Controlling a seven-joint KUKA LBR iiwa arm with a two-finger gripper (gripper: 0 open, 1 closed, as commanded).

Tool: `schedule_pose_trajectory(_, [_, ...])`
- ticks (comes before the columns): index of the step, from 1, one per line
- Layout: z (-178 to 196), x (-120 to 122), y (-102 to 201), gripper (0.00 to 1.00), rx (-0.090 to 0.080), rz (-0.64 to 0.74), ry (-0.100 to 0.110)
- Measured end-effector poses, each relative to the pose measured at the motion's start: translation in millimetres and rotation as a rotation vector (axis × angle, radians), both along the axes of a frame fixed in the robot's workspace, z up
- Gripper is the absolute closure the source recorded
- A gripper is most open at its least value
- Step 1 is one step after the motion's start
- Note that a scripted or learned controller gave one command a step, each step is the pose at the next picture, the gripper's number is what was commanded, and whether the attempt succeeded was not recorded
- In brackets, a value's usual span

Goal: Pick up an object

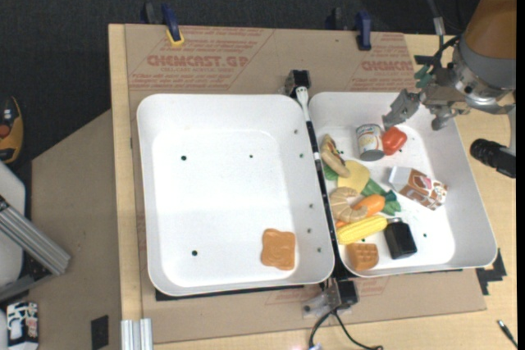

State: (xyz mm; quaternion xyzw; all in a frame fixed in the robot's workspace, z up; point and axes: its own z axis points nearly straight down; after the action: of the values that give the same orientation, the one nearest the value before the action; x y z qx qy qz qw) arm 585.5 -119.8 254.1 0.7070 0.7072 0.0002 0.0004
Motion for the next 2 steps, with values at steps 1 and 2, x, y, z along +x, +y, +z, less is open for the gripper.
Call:
schedule_pose_trajectory(1, [123,17,53,0.00,-0.001,0.007,-0.014])
schedule_pose_trajectory(2, [275,37,115,0.00,0.001,0.008,-0.021])
